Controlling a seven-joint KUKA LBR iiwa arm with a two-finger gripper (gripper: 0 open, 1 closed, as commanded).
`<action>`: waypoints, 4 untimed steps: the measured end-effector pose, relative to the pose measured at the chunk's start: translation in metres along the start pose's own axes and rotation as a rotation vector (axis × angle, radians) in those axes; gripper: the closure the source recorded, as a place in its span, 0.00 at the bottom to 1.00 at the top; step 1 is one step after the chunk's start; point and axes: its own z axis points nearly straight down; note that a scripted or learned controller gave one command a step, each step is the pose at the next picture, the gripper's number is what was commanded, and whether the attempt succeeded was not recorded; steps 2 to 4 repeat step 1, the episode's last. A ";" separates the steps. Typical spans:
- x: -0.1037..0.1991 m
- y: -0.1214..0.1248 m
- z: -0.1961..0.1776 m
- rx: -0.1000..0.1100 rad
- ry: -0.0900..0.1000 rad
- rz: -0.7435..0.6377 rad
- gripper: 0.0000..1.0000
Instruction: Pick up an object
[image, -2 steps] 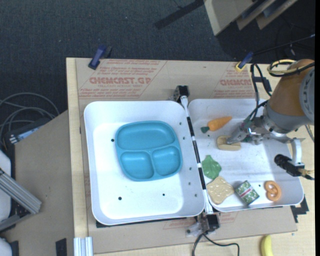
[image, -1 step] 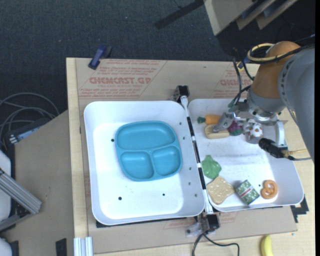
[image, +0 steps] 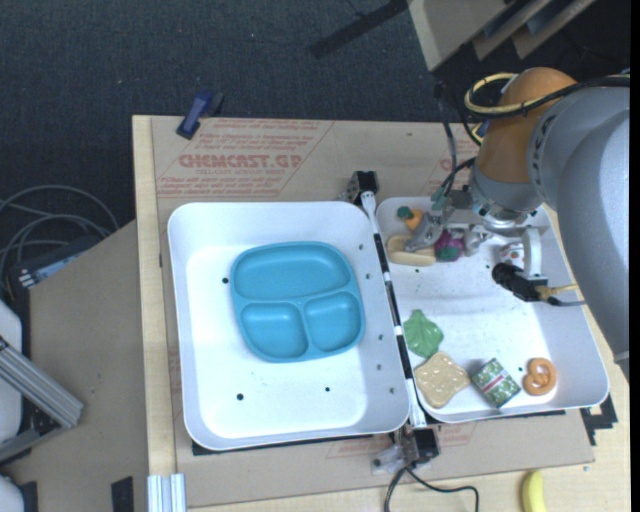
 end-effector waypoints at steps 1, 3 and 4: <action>-0.002 -0.001 -0.011 0.004 -0.004 0.001 1.00; -0.002 -0.001 -0.011 0.004 -0.004 0.001 1.00; -0.002 -0.001 -0.011 0.004 -0.004 0.001 1.00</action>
